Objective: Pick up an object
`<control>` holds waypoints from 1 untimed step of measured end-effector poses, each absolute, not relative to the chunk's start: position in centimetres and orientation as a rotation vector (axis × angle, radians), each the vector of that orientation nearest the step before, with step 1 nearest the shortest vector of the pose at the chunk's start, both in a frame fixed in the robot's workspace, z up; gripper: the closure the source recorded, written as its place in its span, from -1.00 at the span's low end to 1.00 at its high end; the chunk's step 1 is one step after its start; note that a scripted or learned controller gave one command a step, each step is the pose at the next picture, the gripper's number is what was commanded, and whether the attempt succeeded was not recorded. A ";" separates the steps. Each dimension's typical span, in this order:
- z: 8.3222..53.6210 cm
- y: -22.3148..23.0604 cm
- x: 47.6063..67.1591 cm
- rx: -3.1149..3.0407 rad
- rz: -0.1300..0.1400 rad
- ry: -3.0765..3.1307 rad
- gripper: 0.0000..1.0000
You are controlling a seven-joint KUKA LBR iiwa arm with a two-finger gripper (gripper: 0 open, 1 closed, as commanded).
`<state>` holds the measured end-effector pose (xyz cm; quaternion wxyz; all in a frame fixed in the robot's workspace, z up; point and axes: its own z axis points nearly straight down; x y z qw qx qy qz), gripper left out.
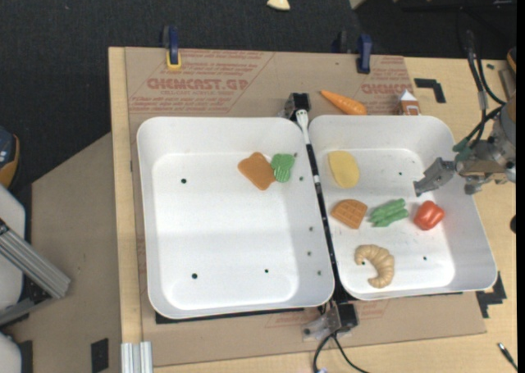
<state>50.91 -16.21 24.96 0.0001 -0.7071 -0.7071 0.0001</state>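
Lying nearest the camera in the right bin (472, 269) is a tan croissant (376, 265), close to that bin's front wall. Behind it runs a row of three things: a brown waffle-like piece (349, 214) on the left, a green leafy piece (389, 213) just beside it, and a red pepper (428, 216) at the right end. The end effector (433, 176) hangs above the right bin's right side, just behind the red pepper and apart from it, with nothing between its fingers; whether they are spread or closed I cannot tell. A yellow piece (344, 169) lies further back, near the divide between the bins. In the left bin (164, 224), an orange piece (256, 171) and a small green piece (283, 167) touch each other near the back right corner. Beyond the bins, on the tabletop (123, 158), a carrot (343, 102) and a small bottle (408, 103) rest by the right bin's far rim.
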 end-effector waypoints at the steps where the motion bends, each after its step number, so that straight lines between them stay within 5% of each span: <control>1: 8.9 -10.5 56.4 -2.212 -0.003 -2.224 -1.00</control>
